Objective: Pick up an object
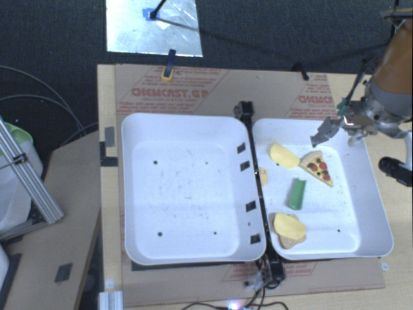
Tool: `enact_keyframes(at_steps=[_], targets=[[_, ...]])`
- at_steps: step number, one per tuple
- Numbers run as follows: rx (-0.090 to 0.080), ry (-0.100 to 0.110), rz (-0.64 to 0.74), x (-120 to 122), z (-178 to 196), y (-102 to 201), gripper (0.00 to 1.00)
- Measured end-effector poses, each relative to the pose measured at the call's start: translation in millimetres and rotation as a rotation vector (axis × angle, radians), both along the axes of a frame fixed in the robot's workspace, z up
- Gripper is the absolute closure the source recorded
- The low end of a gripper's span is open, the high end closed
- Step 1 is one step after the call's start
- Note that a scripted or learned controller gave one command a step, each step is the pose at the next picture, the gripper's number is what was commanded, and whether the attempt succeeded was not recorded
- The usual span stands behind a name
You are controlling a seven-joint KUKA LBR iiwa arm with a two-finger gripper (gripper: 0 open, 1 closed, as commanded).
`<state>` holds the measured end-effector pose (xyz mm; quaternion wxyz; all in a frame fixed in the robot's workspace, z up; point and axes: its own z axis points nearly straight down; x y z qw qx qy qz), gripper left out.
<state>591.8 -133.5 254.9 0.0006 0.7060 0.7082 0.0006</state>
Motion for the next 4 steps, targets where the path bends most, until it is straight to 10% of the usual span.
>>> enact_keyframes(at_steps=[1, 2, 3, 4], targets=[[0.003, 0.013, -0.004, -61, -105, 4, 0.00], [0.001, 0.002, 0.003, -27, -174, 32, 0.00], [0.000, -0.001, 0.000, -27, -160, 30, 1.00], [0.002, -0.006, 0.006, -53, -65, 77, 1.00]])
